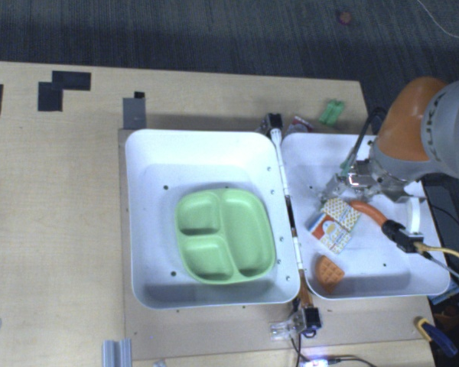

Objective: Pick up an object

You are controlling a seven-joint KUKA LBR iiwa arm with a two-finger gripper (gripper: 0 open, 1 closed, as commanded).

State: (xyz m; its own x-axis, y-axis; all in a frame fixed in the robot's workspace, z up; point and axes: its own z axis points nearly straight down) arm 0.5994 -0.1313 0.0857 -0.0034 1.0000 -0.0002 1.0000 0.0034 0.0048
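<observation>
My gripper (340, 193) hangs low over the middle of the right bin (315, 153), on the grey arm with the orange band that comes in from the right. Just below its tip lies a small patterned packet (335, 226), blue, white and chequered; whether they touch is unclear. An orange carrot-like piece (371, 212) lies right beside the packet, partly under the wrist. A round orange waffle-like item (329, 271) rests near the bin's front wall.
The left bin (138, 205) holds a green divided plate (226, 234). A small green object (333, 113) lies on the bench behind the right bin. Black marks (61, 89) sit on the bench at the far left.
</observation>
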